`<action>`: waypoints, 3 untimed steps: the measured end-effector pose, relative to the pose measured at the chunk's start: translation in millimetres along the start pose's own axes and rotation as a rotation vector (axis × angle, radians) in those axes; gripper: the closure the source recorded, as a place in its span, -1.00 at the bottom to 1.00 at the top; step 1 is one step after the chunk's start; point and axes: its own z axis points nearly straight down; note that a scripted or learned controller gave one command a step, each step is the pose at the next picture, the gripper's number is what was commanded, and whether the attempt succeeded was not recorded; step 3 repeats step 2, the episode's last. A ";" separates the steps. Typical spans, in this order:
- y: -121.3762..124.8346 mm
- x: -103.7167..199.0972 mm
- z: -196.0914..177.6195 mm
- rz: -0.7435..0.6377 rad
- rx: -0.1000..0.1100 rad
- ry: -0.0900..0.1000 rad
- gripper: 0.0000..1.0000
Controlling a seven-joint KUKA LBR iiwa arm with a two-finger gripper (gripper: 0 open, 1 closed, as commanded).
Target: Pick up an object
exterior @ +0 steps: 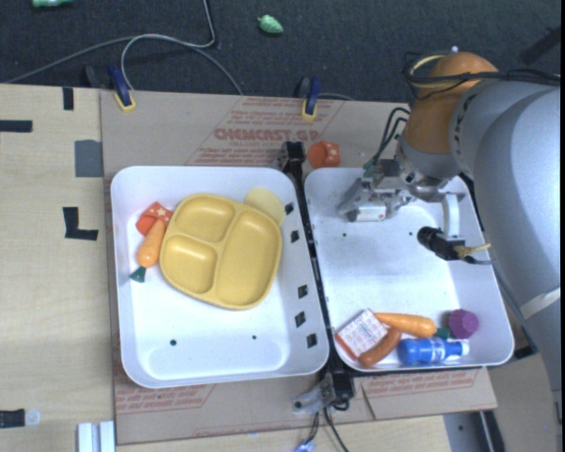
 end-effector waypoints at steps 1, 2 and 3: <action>0.3 0.6 -10.2 -0.001 0.000 0.000 1.00; -38.6 80.9 -98.6 -0.001 0.003 0.000 1.00; -38.6 80.9 -98.6 -0.001 0.003 0.000 1.00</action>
